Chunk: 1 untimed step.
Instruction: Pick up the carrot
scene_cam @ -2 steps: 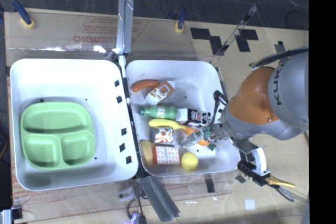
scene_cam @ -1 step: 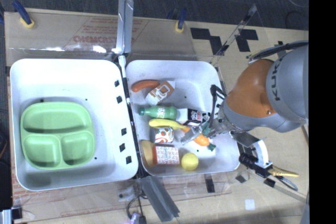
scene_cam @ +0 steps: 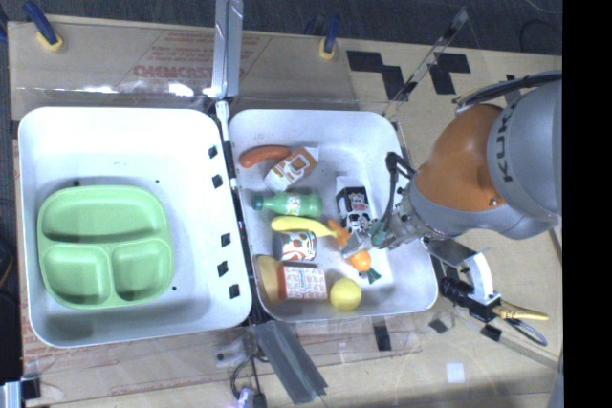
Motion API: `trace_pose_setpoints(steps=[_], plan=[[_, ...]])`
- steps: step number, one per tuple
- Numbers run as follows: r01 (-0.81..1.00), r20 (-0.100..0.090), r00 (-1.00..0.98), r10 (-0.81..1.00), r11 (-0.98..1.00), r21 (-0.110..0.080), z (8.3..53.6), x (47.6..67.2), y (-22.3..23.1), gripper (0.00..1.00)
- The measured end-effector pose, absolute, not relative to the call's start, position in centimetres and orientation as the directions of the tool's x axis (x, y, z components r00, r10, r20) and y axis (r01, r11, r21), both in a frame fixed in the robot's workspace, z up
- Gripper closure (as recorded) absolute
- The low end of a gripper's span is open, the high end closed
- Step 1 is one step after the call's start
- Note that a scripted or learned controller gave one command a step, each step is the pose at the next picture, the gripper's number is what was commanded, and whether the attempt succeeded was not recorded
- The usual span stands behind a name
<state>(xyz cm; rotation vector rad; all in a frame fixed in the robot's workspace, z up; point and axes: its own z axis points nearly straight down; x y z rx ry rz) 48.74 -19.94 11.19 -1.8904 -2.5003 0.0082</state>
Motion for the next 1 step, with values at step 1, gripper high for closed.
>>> trace_pose_setpoints(steps=[1], plan=[[0.937, 0.001, -0.349, 0.937, 0.349, -0.004, 22.85, 51.48, -14.37, 1.0]])
